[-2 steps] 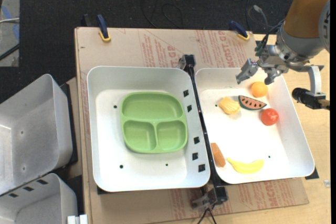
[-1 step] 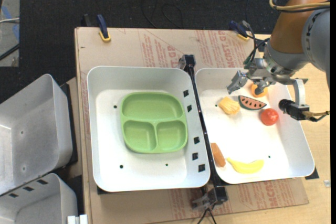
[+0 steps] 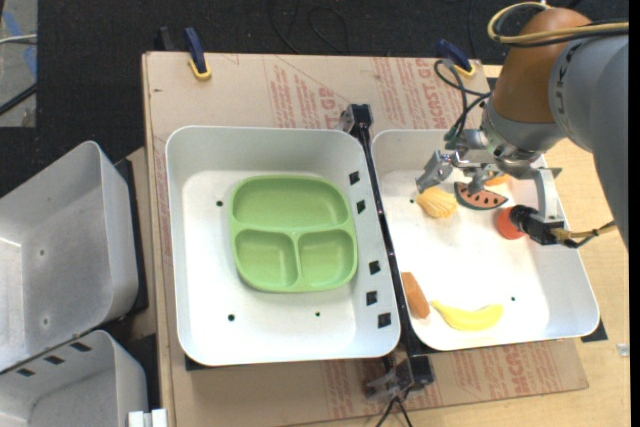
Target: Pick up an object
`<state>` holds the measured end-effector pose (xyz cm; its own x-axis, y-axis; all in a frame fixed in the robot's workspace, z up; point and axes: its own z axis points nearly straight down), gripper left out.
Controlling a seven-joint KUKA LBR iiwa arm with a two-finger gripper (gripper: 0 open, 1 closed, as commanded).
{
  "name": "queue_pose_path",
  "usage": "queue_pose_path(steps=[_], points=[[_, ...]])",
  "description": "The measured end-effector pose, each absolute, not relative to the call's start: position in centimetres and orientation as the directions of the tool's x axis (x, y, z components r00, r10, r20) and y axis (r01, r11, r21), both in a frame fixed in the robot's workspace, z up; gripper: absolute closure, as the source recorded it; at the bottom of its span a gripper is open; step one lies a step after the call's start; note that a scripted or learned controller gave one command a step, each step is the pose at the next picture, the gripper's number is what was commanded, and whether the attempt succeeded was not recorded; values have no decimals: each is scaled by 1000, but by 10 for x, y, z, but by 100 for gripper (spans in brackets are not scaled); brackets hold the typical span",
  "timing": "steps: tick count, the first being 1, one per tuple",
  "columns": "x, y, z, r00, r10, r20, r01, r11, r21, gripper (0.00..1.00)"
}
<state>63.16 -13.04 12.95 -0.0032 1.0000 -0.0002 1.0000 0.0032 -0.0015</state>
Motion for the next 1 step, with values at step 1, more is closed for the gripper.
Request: queue_pose_path(steps=[1], points=[[632,-130,91,-1,1000,-1,1000,1,-1,0]])
